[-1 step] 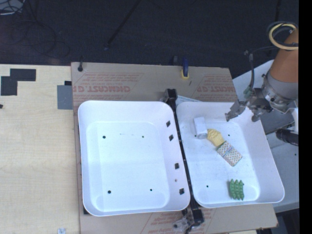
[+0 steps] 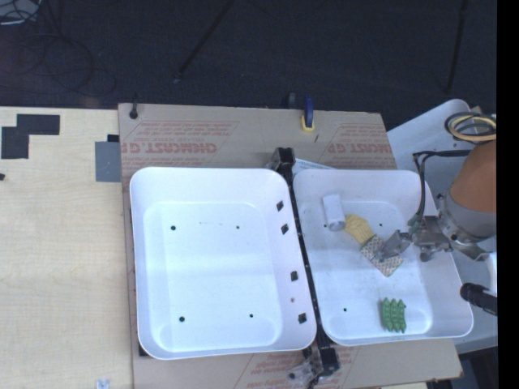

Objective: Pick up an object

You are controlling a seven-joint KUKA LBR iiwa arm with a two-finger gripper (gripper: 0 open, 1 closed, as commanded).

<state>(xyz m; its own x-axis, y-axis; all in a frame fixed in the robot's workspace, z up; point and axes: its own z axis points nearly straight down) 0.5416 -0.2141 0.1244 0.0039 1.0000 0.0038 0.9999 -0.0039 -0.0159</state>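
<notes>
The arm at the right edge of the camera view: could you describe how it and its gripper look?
The arm shows a broad orange band above a grey wrist section. From this wrist, the gripper extends as a slim metallic grey assembly with thin fingers. Black cable loops run beside the arm, and a short black cylindrical part sits just below the wrist.

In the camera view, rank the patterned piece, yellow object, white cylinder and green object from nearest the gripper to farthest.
From the gripper:
1. Patterned piece, right beneath it.
2. Yellow object, just up-left.
3. White cylinder and green object, too close to call.
</notes>
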